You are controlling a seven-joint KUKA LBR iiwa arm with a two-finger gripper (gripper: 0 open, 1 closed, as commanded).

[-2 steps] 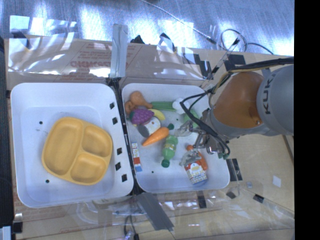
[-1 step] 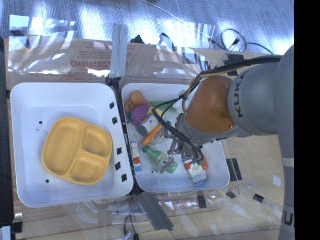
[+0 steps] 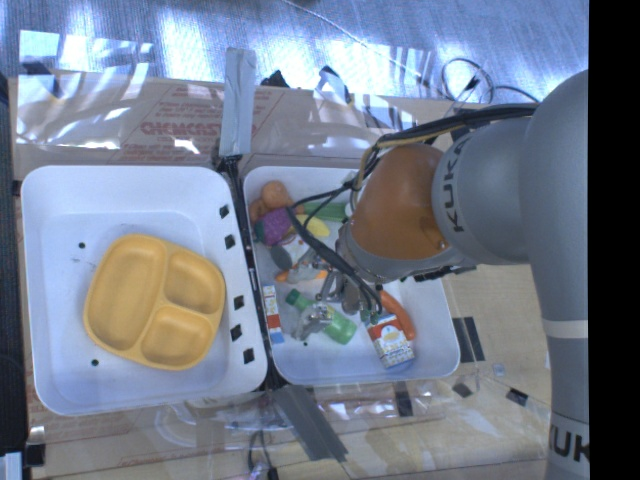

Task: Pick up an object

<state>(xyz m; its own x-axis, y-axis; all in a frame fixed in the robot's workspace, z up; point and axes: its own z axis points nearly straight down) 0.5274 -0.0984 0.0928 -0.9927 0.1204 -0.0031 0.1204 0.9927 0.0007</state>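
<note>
Small objects crowd the right bin (image 3: 440, 363) beneath the arm (image 3: 500, 198), leaving narrow gaps, while the left bin (image 3: 50, 218) offers open floor around a yellow divided tray (image 3: 152, 300).

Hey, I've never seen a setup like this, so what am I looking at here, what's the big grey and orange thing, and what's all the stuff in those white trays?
The big grey and orange thing is a robot arm, reaching in from the right of the picture. One fixed camera above the bench takes the picture, looking down at a slant.

On the bench sit two shallow white bins side by side. The left bin holds a yellow divided plate. The right bin holds a jumble of small things, among them a purple toy, a green bottle, a small carton with an orange label and a narrow box along the bin's left wall.

The arm's pincer is down among that clutter, next to the green bottle. The view is too crowded to say whether it has hold of anything.
</note>
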